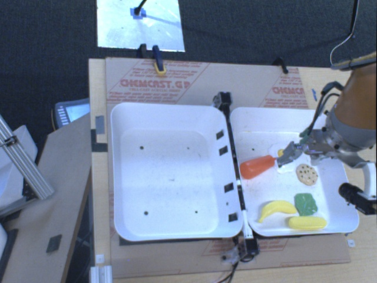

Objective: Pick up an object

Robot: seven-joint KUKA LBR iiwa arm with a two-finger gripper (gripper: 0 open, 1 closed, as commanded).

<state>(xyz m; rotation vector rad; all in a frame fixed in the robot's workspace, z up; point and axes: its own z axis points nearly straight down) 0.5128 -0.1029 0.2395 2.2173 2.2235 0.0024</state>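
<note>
The right bin [259, 125] holds several toy foods. An orange carrot [257, 167] lies near its left wall, pointing up to the right. A round tan cookie [306, 174] sits to the right of it. Along the front lie a yellow banana [277, 209], a green piece [306, 203] and a yellow oblong piece [307, 222]. My gripper [288, 154] hangs low over the bin at the carrot's right end, above a small white object [285, 167]. Whether it touches the carrot is unclear.
The left bin [171, 175] stands beside the right one, with a black clipped divider [230, 158] between them. The arm's orange band [359, 102] and grey wrist cover the right bin's far right side. A cardboard sheet [200, 78] lies under both bins.
</note>
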